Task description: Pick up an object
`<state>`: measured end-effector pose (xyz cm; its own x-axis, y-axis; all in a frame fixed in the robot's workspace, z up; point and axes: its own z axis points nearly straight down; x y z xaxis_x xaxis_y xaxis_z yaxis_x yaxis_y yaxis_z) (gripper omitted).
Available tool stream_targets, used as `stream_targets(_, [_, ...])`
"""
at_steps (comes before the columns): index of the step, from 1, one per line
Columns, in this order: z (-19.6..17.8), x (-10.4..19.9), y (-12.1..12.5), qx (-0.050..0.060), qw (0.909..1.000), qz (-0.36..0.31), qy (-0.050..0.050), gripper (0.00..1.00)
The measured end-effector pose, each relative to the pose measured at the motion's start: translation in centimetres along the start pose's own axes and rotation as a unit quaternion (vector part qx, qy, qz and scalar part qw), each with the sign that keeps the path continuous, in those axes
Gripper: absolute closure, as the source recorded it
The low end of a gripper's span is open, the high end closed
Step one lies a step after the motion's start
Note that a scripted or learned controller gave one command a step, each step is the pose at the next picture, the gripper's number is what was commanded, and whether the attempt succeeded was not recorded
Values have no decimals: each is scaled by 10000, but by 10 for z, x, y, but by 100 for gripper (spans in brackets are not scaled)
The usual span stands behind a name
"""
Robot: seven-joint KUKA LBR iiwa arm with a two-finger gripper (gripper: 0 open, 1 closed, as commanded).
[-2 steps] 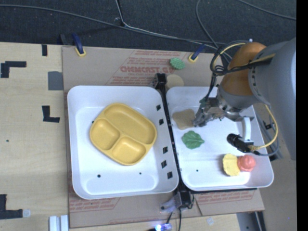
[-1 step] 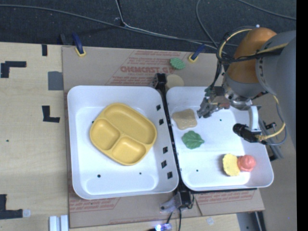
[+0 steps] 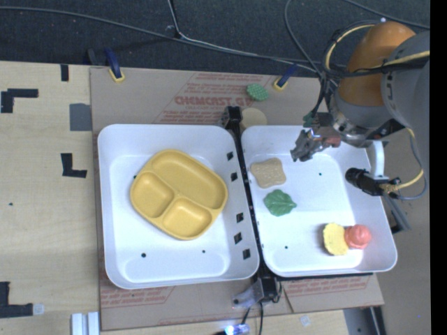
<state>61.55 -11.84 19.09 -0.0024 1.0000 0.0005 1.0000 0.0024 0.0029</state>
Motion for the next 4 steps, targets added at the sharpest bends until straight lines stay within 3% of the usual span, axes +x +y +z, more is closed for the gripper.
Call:
stream_targets(1, [-51,-7,-6,-3,10000,7,-4,100])
stream_targets(3, [-45,111,24,20,10000,-18,-2,100])
stream_targets(4, [-47,163,20,21,10000,-16,-2,100])
